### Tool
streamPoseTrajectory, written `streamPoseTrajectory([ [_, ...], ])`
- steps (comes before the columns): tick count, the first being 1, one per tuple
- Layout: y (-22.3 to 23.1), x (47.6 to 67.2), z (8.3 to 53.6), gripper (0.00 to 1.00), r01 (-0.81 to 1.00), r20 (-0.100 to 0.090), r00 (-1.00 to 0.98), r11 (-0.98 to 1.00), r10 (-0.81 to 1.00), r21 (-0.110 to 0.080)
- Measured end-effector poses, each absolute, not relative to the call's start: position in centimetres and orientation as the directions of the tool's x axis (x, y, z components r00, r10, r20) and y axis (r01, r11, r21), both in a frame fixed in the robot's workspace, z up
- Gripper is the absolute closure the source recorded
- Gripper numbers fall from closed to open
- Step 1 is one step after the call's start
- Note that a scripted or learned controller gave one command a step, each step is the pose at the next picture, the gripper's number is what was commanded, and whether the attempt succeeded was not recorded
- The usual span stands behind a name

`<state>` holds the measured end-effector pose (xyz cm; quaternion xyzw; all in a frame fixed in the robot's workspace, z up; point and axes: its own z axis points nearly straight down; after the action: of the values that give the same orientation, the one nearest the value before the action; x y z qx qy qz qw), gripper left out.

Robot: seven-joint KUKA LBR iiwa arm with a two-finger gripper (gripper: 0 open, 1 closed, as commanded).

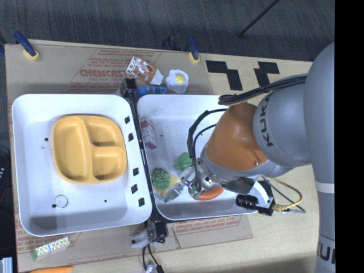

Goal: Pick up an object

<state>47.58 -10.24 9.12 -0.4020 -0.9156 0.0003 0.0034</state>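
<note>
The grey arm [301,124] with its orange band [233,138] reaches in from the right of the frame and bends down over the right-hand white bin [170,110]. Its jaws [187,187] sit low in the lower middle of that bin; whether they are apart or together cannot be told from here, and nothing can be seen clamped between them.

Just left of the jaws lies a green bumpy object [161,178], with a yellowish piece [163,194] beside it near the bin's lower wall. A second green object [184,161] rests just above the jaws, close to the wrist. An orange, carrot-like object [209,194] lies just right of the jaws, partly under the wrist. A pale purple-and-white packet [148,133] sits near the bin's left wall, towards the middle of the frame.

The left-hand white bin [28,169] holds a yellow divided tray [90,148], lying flat in its upper half.

On the counter [74,67] above the bins sit a small printed carton [139,68], a blue object [151,90] and a white-and-yellow object [177,79].
</note>
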Motion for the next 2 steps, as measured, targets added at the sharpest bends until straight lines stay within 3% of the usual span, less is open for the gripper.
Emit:
streamPoseTrajectory([
  [1,-9.5,47.7,10.4,0.00,0.520,0.000,-0.854,0.854,0.520,0.000],
  [2,-9.2,47.6,9.1,0.00,0.481,0.005,-0.877,0.877,0.481,-0.001],
])
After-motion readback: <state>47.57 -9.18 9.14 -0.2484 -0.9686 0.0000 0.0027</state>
